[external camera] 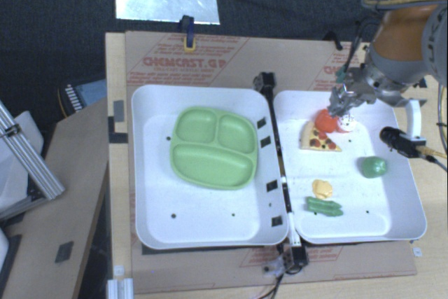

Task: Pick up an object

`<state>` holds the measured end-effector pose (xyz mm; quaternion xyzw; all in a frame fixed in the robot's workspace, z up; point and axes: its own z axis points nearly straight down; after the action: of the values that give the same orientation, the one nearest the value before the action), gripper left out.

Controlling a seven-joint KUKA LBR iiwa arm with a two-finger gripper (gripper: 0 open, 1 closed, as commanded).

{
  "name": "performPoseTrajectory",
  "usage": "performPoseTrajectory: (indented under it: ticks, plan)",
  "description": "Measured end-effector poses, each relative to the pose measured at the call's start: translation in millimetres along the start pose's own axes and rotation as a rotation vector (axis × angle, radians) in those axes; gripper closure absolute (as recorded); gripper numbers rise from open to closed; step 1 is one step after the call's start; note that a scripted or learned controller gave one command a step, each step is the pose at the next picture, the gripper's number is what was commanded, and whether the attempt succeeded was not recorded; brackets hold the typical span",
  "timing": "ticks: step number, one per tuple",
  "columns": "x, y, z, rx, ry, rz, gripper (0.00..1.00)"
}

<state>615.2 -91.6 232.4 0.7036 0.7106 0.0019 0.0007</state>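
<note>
Two bins side by side
Left bin [150,220]: divided plate [213,148]. Right bin [392,217]: pizza slice [319,139] (far side), pea pod [324,206] near front, gripper [341,106] above.

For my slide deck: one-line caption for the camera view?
Gripper poised over a red toy in the right bin; green plate in the left bin.

A robotics lab: a grey and orange robot arm [409,24] over two white bins [210,234] on a cardboard-lined bench [210,59], aluminium framing [28,157] and loose cables [280,266] nearby
</note>
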Motion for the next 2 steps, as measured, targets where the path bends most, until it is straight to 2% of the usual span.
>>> performPoseTrajectory:
  ticks: [1,2]
  plan:
    - [46.7,4.3,-6.6,0.001,-0.001,0.0,1.0]
    - [102.2,13.9,3.9,0.002,0.0,0.0,1.0]
